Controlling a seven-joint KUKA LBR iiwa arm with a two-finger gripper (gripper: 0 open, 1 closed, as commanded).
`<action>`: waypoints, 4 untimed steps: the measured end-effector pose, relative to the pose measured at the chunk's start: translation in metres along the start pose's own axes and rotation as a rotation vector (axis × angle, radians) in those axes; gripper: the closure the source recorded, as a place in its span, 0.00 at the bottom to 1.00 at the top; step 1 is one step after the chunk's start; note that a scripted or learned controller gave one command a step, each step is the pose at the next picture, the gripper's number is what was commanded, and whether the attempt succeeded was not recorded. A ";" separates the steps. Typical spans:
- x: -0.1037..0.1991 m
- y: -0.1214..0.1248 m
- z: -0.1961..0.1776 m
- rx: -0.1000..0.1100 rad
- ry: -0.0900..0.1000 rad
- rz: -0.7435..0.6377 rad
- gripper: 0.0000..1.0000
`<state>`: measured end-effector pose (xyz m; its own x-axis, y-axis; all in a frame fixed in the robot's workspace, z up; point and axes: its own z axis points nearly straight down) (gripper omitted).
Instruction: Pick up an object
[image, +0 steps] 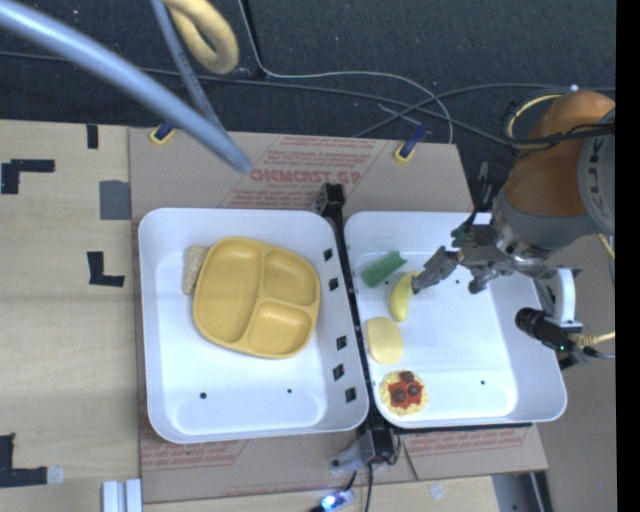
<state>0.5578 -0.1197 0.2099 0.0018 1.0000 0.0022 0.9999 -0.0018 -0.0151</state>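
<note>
I'm on the approach: gripper (452, 268) hangs spread and empty at right-centre of frame, one finger just beside the yellow lemon-like piece (401, 297). Next I'd straddle it and close.

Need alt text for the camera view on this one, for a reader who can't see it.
The arm's hand reaches into the right bin, next to a small yellow piece and a green piece; a pale yellow piece and a round red-topped item lie nearer the camera. The left bin holds a yellow divided plate.
</note>
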 end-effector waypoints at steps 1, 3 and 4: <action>0.000 0.003 -0.007 -0.013 -0.002 -0.003 0.00; 0.005 -0.004 0.098 -0.009 -0.002 -0.003 0.00; 0.006 -0.003 0.125 -0.014 -0.002 -0.001 0.00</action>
<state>0.5532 -0.1136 0.0851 0.0003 1.0000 0.0005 1.0000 -0.0003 -0.0006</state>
